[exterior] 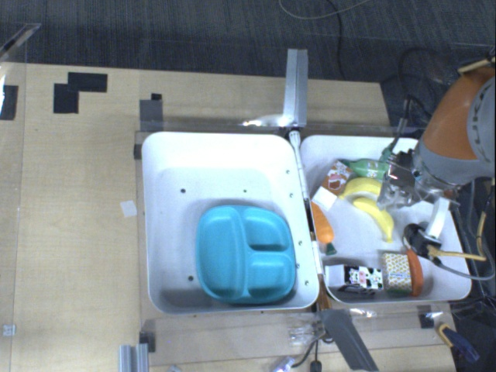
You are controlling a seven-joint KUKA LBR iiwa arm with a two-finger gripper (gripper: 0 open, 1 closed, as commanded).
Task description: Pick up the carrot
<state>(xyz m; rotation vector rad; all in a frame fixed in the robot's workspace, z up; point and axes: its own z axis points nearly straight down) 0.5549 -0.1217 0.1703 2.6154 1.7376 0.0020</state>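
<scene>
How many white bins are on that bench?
2. The left bin holds a blue tray; the right bin holds the carrot, a banana and other items.

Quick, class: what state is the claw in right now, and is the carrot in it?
Claw: state cannot be told; it sits above the banana. Carrot lies apart by the right bin's left wall.
</scene>
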